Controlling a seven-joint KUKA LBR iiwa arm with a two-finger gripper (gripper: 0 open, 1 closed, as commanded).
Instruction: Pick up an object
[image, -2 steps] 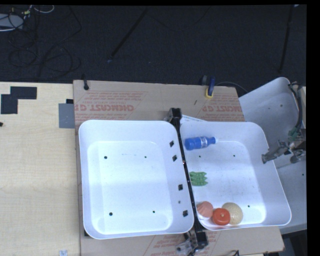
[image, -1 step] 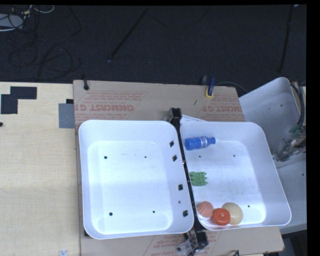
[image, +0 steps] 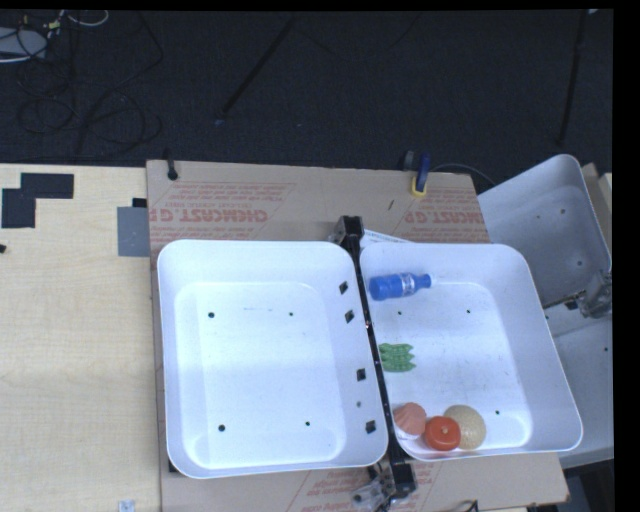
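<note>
Two white bins side by side on a printed cardboard sheet (image: 300, 200), on the pale wood bench (image: 70, 350)

All the pickable things are in the right bin (image: 545, 340):
- blue bottle (image: 398, 286) lying on its side at the far left corner, paler cap end pointing right, near the shared edge
- green ribbed piece (image: 396, 357) flat on the floor, mid-bin, just beside the shared edge, well apart from the bottle
- near left corner: cluster of three round things. Pink one (image: 409, 418) on the left, red one (image: 442, 433) in the middle, beige one (image: 466, 425) on the right. Red touches both neighbours; can't tell if it overlaps them

Left bin (image: 180, 300): bare white floor with a few small dark dots

Black clips (image: 350, 232) along the seam between the bins

Blue and yellow clamp (image: 421, 173) at the far edge of the cardboard

Grey metal plate (image: 545, 215) tilted at the right, beyond the right bin

State of my claw: cannot tell, spread or pressed together, and I see nothing pinched
</note>
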